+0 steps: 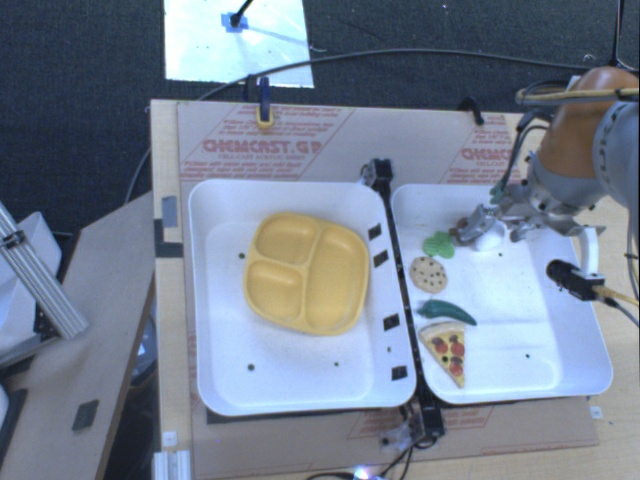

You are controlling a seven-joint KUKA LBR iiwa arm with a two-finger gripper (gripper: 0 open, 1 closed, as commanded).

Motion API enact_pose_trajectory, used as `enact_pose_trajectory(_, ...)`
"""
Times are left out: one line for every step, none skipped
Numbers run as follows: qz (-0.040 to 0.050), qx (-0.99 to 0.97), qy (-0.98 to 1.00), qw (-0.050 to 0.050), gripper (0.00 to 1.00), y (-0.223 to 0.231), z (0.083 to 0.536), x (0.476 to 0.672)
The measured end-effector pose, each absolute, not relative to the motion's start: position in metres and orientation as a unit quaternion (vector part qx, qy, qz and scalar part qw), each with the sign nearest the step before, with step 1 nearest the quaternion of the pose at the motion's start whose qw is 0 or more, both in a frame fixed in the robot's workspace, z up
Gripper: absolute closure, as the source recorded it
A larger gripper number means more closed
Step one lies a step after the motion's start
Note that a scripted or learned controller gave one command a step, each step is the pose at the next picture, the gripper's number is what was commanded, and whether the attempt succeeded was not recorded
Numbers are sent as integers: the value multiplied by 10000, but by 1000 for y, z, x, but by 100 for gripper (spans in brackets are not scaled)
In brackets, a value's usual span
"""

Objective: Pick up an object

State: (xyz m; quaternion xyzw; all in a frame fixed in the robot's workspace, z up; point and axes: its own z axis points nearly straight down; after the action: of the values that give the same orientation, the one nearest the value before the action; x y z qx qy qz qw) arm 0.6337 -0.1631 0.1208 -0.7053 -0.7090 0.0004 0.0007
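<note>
1. We see the claw [478, 230] low in the right bin [560, 368], at its far left part, just beside the small green leafy piece [438, 245].
2. We cannot tell how the claw is set, and nothing shows in its grip.
3. The candidates lie in a column along that bin's left side: the leafy piece, a cookie [428, 274], a green pepper [447, 312] and a pizza slice [446, 352]. The yellow divided plate [305, 271] sits in the left bin [225, 368].
4. We judge this the approach step, with the leafy piece the likeliest target.
5. Next calls for centring over it, closing, then lifting clear of the cookie.
</note>
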Motion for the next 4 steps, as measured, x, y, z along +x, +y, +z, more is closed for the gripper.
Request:
enact_pose_trajectory(-14,-7047,-7095,-26,100,-164,135,636)
enact_pose_trajectory(-17,-7056,-7086,-32,100,-170,181,639)
enact_pose_trajectory(-19,-7052,-7090,-33,100,-168,238,631)
enact_pose_trajectory(-15,-7048,-7094,-28,100,-168,273,632)
